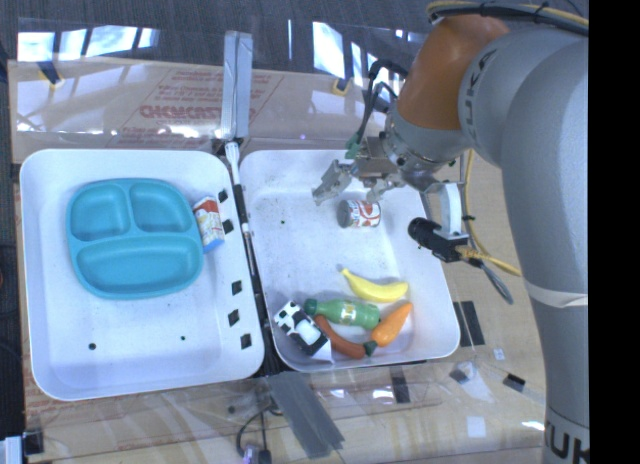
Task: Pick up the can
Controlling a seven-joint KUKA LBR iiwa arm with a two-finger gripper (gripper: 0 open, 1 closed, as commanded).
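So far nothing is grasped. The can (359,214) lies on its side on the floor of the right bin (290,282), in the bin's upper half, silver body with a red and white label, and it looks to be resting on the bin, not lifted.

Hand (350,184) sits just above and slightly left of the can as seen from the camera. Fingers (329,184) look spread, one reaching left toward the bin's middle, the other nearer the can's top edge. Can is not between them. Whether a fingertip touches the can I can't tell at this slant.

Arm (520,142) comes in from the right, orange band (445,72) above the wrist, wrist pitched down into the bin with the hand pointing toward the left.

My read: approach stage, maybe final alignment. Left to do: centre the spread fingers over the can, descend, close, lift. Offset looks small but real, so closing here would likely miss or just nudge the can, and it could roll.

Other stuff is clear of the pick:
- banana (375,287), green bottle (345,312), carrot (392,324) and a black and white item (291,319) clustered at the near end of the right bin, well apart from the can
- left bin (60,352) has a blue divided tray (132,235) with a small carton (208,222) just beside its right edge
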